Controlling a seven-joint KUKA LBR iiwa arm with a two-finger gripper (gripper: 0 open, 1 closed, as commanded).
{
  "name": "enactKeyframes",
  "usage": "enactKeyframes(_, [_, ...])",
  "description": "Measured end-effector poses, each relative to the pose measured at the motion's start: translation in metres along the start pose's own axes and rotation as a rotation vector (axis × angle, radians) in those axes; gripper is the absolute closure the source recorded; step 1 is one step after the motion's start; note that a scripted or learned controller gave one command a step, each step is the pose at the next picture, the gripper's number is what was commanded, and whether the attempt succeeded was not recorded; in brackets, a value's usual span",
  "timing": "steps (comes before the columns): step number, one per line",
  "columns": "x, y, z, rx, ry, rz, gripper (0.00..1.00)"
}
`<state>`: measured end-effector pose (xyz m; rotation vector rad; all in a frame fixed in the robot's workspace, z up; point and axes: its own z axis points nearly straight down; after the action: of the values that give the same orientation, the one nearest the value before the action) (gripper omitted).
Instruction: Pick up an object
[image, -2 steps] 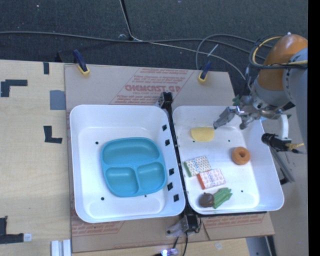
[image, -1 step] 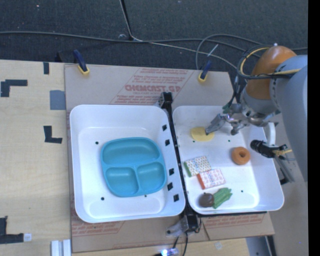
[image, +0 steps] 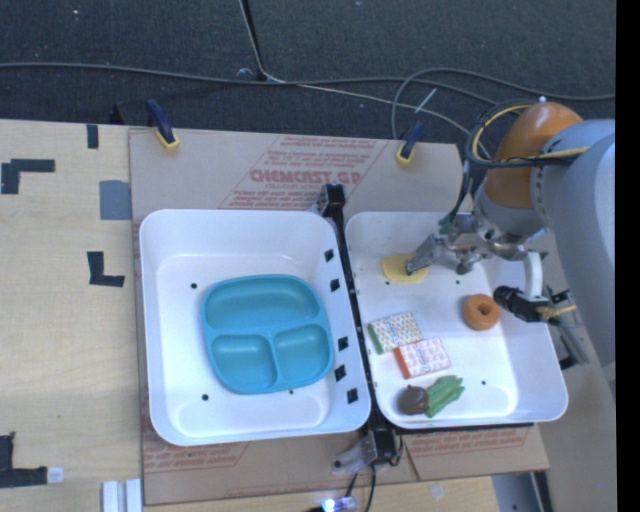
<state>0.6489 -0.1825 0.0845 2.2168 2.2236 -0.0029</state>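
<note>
Gripper (image: 428, 256) positioned in right bin (image: 530, 400), touching yellow piece (image: 398, 270) at bin's 11 o'clock. Orange ring (image: 481, 312) at 3 o'clock. Blue divided tray (image: 266, 332) occupies left bin (image: 170, 240).

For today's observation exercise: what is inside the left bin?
The left bin holds one blue divided tray, lying flat with three compartments. Whatever bin floor lies beneath the tray is covered.

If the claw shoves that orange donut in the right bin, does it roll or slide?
Probably slides: the orange donut lies flat on its face, hole up. It looks like a light toy, so it may skid easily across the smooth right bin floor.
</note>
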Motion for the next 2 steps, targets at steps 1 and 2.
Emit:
enactKeyframes(1, [0.001, 0.002, -0.014, -0.006, 0.0, -0.001, 1.0])
enactKeyframes(2, [0.0, 0.01, -0.076, -0.005, 0.001, 0.001, 1.0])
